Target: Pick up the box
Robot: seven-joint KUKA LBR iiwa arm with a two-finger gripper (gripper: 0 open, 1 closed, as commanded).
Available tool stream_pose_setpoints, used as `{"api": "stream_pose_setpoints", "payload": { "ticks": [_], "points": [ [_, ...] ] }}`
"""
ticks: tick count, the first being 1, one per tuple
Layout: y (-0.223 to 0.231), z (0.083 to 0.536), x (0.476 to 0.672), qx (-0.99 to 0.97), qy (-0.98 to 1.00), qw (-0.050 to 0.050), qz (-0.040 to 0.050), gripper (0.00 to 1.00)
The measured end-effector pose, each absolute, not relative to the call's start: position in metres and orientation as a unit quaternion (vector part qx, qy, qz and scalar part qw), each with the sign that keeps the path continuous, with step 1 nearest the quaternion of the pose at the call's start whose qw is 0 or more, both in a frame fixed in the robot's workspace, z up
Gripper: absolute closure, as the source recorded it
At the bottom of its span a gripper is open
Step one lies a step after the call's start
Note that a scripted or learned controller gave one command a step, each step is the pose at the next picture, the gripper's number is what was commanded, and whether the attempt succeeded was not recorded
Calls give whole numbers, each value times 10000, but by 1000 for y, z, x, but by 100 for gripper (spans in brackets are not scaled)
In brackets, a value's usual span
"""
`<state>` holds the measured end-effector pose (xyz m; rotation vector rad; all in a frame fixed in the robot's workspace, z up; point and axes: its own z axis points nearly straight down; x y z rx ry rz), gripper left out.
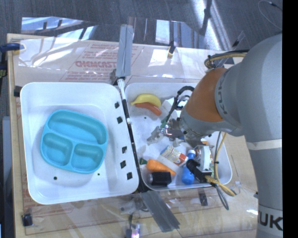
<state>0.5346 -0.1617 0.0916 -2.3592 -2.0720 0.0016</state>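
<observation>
Arm: one grey arm with an orange band, reaching from the right over the right bin.
Bins: two shallow white plastic bins side by side on the bench, with rounded corners.
Left bin: holds one light blue tray, smooth plastic, rounded, split into three compartments.
Right bin: cluttered with small things under and beside the wrist.
Fruit-shaped items: one yellow banana at the far end of the right bin, with one red-orange piece touching it.
Box: one small white box with red print, flat and tilted, in the middle of the right bin just below the claw.
Other items, near end: one orange carrot shape, one black block touching it, one blue piece.
Claw: the gripper hangs low over the right bin's middle, just above the box; whether it is spread or pressed together cannot be told.
</observation>
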Motion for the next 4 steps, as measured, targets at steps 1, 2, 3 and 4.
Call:
{"api": "stream_pose_setpoints", "payload": {
  "ticks": [1,2,3,4],
  "points": [
    [-187,96,483,-7582,-6520,-43,-58,0],
    [-188,105,484,-7563,-6542,-43,-44,100],
    [-147,234,478,-7356,-6774,1,1,100],
    [-166,190,476,-7752,-6317,24,16,100]
  ]
}}
